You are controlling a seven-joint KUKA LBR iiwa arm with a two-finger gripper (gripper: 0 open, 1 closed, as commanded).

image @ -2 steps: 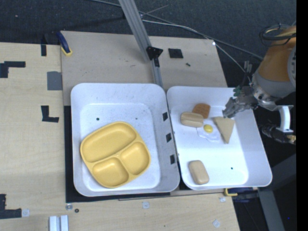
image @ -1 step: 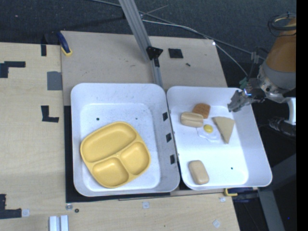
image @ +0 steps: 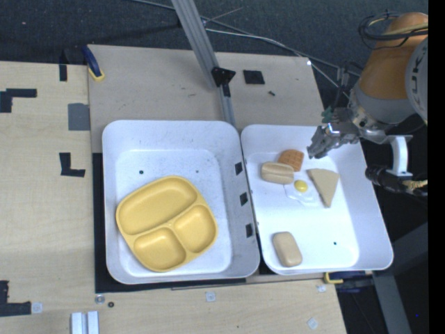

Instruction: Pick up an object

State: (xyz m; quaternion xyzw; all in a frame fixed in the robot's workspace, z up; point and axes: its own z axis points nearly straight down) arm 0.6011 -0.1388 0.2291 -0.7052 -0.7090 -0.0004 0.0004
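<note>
Fig.: I saw hand [image: 321, 147] above right bin [image: 368, 252], jaw state unclear; nothing gripped, food w/ wedge [image: 325, 185] untouched; pick pending.

I count two white bins on the tabletop [image: 167, 82]: left bin [image: 115, 145], right bin [image: 361, 242].

Left bin: one yellow tray [image: 167, 223], with three compartments.

Right bin: five food pieces by my tally.
- one tan roll [image: 277, 173]
- one orange-brown slab [image: 292, 159], just behind the roll
- one fried egg [image: 300, 188], white with a single yellow yolk
- one tan wedge [image: 325, 186]
- one beige loaf [image: 286, 248], alone near the front wall

That gives six loose items across both bins, one on the left and five on the right.

One arm [image: 393, 68] in my view, with one end effector [image: 321, 145].
</note>
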